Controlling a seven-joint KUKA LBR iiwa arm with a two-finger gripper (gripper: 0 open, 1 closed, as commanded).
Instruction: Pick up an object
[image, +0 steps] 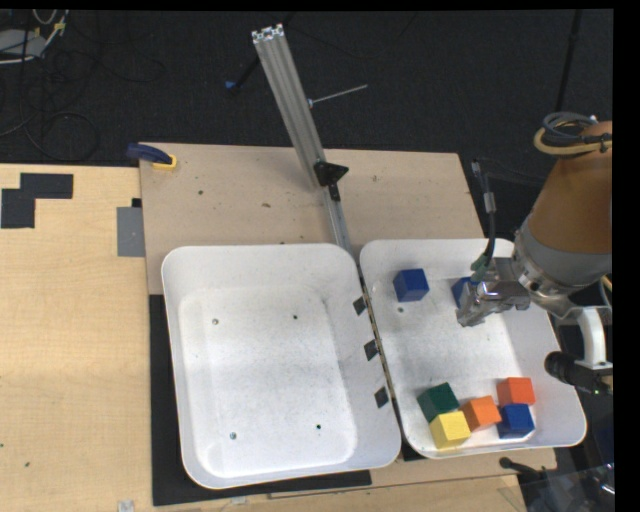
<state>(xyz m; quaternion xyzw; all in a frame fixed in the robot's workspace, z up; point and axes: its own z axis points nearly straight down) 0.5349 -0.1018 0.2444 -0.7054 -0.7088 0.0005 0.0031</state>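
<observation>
Pincer low in the right bin, beside two blue blocks

The arm reaches in from the right, its pincer down in the upper part of the right bin. A blue block lies apart to its left; a second blue thing, possibly another block, sits tight against the pincer, mostly hidden. Whether the pincer is open or closed cannot be told. Near the front rim cluster green, yellow, orange, red-orange and blue cubes. The left bin sits alongside.

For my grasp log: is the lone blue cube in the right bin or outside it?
In: the blue cube rests on the right bin's white floor.
</observation>
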